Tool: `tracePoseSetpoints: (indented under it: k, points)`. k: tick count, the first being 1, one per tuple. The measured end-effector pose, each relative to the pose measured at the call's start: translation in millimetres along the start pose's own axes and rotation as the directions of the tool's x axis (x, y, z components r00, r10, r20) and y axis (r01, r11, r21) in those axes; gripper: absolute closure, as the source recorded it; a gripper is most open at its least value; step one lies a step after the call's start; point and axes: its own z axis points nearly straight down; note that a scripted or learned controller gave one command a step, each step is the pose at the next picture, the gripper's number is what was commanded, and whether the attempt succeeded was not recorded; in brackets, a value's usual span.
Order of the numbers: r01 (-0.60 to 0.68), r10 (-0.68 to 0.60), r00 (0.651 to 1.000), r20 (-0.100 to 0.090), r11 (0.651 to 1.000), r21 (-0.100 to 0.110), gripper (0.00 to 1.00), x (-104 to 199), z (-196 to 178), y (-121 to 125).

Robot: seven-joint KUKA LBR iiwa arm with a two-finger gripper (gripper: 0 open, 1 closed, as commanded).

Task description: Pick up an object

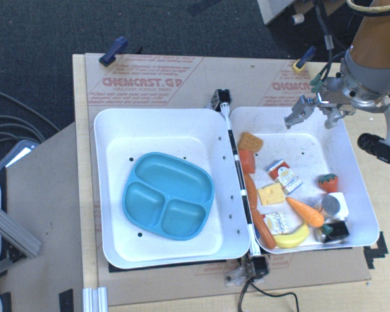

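From my screen I see the gripper hanging above the far part of the right bin, near its back wall. Its two fingers are spread apart and nothing is between them. One finger points toward the middle of the bench, the other is closer to the arm. The orange band of the arm is at the top right corner.

The objects to pick lie lower in the same bin, well apart from the gripper. Along the left wall I see a brown cracker and a long red piece under it. Near the middle there is a small red and white packet and a yellow cheese square. Toward the near edge lie a carrot and a banana, touching each other. A strawberry is near the right wall.

In the left bin rests a blue divided plate, flat on the bottom.
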Motion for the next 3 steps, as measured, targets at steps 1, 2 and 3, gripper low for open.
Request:
tracePoseSetpoints:
  k: [1,2,3]
  points:
    - [-0.001,0.001,1.0,0.003,1.0,-0.006,0.0,4,168,-35]
    - [-0.001,0.001,1.0,0.001,1.0,-0.003,1.0,5,160,-35]
    - [0.001,-0.001,1.0,0.0,1.0,-0.001,1.0,67,79,-67]
